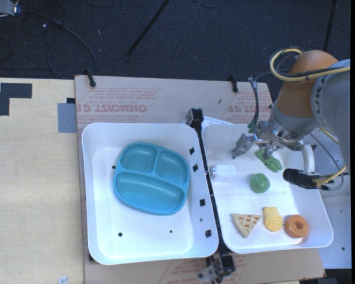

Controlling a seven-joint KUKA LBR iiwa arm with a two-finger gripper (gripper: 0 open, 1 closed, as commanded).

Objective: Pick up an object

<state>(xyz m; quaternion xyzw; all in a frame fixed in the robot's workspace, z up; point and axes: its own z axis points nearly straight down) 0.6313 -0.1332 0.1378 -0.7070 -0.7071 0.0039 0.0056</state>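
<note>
We are hovering the gripper (255,147) over the right bin (325,218), fingers spread wide and holding nothing, since the picks lie loose below. The green ball (260,183) is sitting just below the gripper; the waffle (246,223), corn (273,219) and donut (296,226) are lying farther below it.

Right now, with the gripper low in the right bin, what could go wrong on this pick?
1. The gripper sits over a green elongated item near the bin's back wall; a grasp there may slip or scrape the wall.
2. The green round piece lies close by; a sweep could knock it away.
3. The clear item beside the divider is hard to see, so it could get bumped.
</note>
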